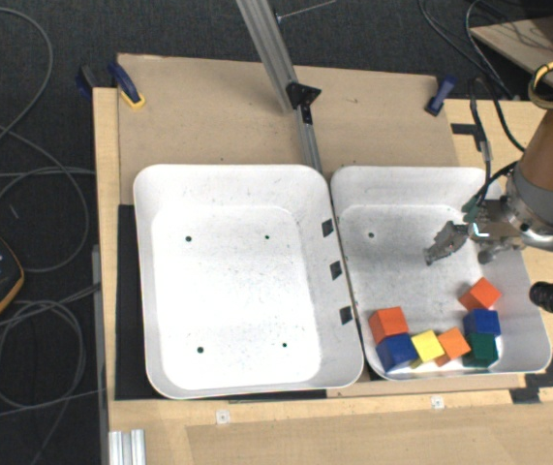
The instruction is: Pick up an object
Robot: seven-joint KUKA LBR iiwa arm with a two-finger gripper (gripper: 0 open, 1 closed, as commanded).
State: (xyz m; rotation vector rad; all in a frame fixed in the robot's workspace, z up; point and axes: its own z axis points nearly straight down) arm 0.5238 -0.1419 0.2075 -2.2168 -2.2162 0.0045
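Two shallow white bins are seen side by side on the bench (208, 95). The left bin (160, 192) lies toward nine o'clock and the right bin (392, 187) toward three o'clock.

The arm (552, 163) is seen entering at three o'clock, its orange band above the grey wrist. The pincer (460, 243) is positioned above the right bin's floor, in the upper middle part of that bin. Its dark fingers (441, 247) are seen spread apart, pointing down and toward eight o'clock, and nothing is held between them.

The blocks are gathered along the six o'clock wall of the right bin. An orange block (386, 322) is placed at the seven o'clock side of the group, with a blue block (398, 351) just below it. A yellow block (427, 345) is set beside the blue one, and a second orange block (453, 342) is touching it on the three o'clock side. A blue-over-green stack (482, 335) is seen at the five o'clock corner. A tilted orange block (481, 294) is found nearest the pincer, at its five o'clock, apart from the fingers.

A grey metal rail (271, 46) runs from twelve o'clock down to the gap between the bins. Blue clamps (126, 83) are fixed at the bench's far corners.
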